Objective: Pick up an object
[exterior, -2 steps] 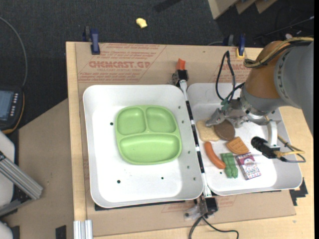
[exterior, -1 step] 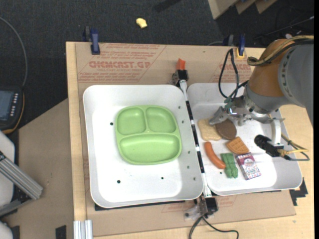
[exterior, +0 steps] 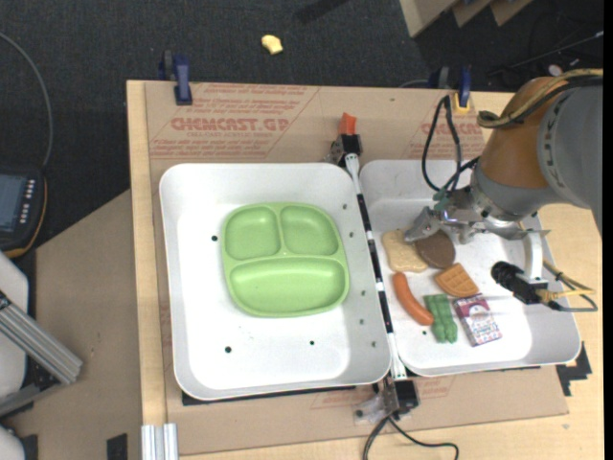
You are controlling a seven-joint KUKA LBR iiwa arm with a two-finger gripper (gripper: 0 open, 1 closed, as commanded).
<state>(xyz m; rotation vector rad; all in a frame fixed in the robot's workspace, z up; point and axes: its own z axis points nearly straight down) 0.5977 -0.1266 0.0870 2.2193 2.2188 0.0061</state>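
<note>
My gripper (exterior: 443,230) hangs low over the upper middle of the right bin (exterior: 546,338), and its fingers stand open. Just below it lies a brown round cookie (exterior: 438,250), touching a tan bread slice (exterior: 399,251) on its left. Nothing sits between the fingers. Further toward the front lie an orange waffle piece (exterior: 457,280), an orange sausage (exterior: 413,299), a green vegetable piece (exterior: 441,317) and a pink packet (exterior: 478,319).
The left bin (exterior: 192,286) holds a green divided plate (exterior: 284,259). A ridge with clips (exterior: 369,247) separates the two bins. The grey arm with its orange band (exterior: 522,151) reaches in from the upper right, over the right bin's far corner.
</note>
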